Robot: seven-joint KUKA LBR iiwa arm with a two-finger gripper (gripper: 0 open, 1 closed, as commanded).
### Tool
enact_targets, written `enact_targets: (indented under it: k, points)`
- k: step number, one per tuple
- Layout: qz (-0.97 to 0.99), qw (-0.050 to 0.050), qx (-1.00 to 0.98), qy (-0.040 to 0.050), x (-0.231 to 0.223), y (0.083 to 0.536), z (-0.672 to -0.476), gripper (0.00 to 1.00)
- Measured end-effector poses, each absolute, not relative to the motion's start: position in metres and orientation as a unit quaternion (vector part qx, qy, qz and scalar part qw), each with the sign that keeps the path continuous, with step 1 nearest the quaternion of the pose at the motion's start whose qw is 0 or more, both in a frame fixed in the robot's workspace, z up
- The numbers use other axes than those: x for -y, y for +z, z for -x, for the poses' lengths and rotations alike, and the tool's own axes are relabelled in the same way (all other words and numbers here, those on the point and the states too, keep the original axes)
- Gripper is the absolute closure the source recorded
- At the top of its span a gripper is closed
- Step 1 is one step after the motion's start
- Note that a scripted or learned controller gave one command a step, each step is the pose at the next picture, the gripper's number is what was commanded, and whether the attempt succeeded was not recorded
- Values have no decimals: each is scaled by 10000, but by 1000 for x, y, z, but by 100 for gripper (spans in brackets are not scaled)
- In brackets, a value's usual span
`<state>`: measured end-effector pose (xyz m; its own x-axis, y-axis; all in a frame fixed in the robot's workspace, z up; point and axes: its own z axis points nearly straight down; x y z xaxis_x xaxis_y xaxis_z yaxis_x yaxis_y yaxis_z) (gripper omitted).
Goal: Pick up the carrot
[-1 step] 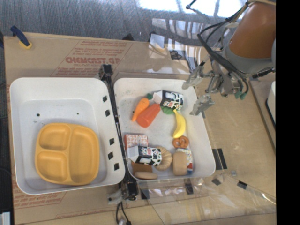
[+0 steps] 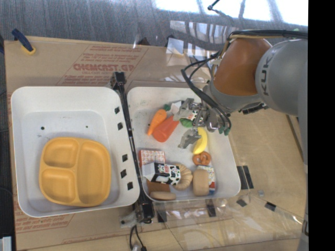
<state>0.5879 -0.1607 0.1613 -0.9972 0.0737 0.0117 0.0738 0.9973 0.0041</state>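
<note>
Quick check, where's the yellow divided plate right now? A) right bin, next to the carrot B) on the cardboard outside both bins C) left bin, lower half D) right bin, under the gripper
C: the yellow divided plate lies in the lower half of the left bin, while the carrot and the gripper are over in the right bin.

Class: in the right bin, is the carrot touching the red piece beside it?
Touching. The camera view shows the carrot lying flush against the red piece, with no gap.
</note>
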Motion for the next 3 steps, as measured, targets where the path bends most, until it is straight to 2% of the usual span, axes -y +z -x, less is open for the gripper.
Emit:
enact_targets:
  k: [1, 2, 3]
  points:
    - [859, 10, 9963, -11, 128, 90, -646, 0]
    - [825, -47, 9966, 8, 128, 106, -650, 100]
    - [2436, -58, 9699, -13, 60, 231, -602, 100]
